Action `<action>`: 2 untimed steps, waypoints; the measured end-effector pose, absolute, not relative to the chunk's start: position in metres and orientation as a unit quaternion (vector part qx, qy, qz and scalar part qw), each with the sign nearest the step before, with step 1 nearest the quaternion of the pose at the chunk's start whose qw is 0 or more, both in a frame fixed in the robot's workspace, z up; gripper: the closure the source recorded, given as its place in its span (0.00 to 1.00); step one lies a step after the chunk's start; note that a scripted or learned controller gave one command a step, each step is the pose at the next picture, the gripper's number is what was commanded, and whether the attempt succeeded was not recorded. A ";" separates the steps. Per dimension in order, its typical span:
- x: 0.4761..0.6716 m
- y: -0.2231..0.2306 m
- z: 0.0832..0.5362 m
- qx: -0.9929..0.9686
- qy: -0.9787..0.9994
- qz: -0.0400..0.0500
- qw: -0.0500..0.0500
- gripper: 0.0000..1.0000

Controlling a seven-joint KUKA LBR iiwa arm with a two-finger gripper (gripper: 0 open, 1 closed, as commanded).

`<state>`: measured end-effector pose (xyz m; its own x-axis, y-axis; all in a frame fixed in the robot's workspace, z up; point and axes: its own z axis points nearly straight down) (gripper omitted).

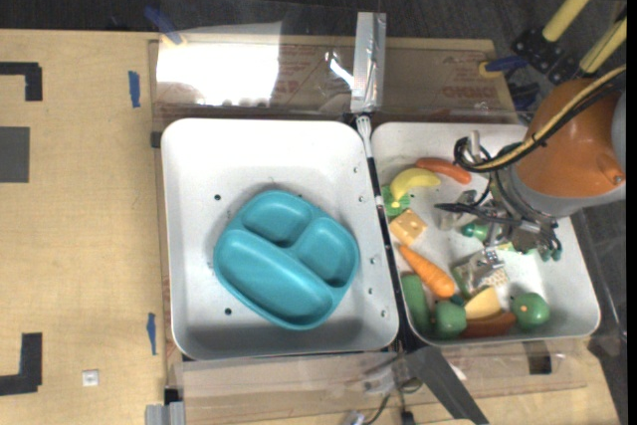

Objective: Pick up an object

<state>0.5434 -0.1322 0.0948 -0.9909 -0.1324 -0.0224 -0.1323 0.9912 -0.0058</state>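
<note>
The right bin (pixel 582 284) holds several toy foods. Among them are a yellow banana (pixel 413 181), a red-orange piece (pixel 444 169) behind it, a tan cheese cube (pixel 408 227), an orange carrot (pixel 428 272), a green cucumber (pixel 413 298) and a green pepper (pixel 530 310). A pale yellow wedge (pixel 485 302) lies at the front of the pile. My gripper (pixel 495 256) hangs low in this bin, right of the carrot and just above the wedge. The wrist and cables hide its tip.
A teal divided plate (pixel 287 256) lies in the left bin (pixel 189 164). The orange wrist band (pixel 577 149) and cables hang over the right bin's back right corner. A clear plastic sheet (pixel 259 65) stands behind the bins. Cardboard bench (pixel 70 244) lies to the left.
</note>
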 end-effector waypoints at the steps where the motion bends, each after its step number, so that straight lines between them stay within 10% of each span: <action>1: 0.500 -0.094 0.094 -0.041 0.999 -0.003 0.012 0.00; 2: 0.501 -0.094 0.104 -0.041 0.999 -0.004 0.015 1.00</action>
